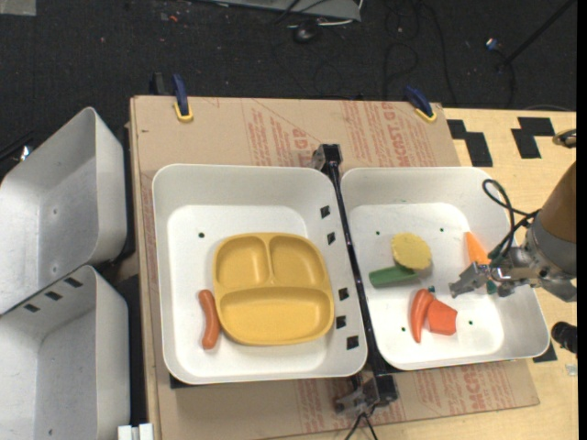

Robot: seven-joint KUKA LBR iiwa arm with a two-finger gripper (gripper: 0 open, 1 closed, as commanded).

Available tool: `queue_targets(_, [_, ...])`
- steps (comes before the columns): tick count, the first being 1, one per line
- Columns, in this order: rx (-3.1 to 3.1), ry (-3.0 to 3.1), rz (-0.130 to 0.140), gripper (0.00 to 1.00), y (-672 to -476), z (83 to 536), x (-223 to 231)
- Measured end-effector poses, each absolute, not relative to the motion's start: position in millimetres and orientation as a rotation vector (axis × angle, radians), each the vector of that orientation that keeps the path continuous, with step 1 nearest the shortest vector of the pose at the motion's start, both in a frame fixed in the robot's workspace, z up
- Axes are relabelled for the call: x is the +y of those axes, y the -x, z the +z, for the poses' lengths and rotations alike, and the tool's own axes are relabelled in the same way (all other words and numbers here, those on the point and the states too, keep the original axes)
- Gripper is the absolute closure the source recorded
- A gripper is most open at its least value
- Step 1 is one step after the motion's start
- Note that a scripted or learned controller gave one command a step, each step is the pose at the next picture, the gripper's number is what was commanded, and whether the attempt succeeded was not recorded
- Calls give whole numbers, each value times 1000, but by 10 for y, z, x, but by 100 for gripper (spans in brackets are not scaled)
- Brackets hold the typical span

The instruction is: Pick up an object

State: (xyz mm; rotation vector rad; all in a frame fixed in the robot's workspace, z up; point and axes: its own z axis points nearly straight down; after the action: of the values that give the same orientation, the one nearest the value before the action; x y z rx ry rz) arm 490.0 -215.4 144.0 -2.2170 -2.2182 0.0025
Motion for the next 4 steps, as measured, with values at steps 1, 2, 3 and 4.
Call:
queue_targets(1, [-2224, 2232, -8, 0, -4937, 968, -2165])
queue_targets(2, [-2222, 2226, -2, 100, -4913, 1046, -2154])
queue_targets(3, [-2228, 2222, -2, 100, -4964, 1476, -2167])
queue_targets(4, [-2231, 2223, -4, 100, -5002, 2111, -2194])
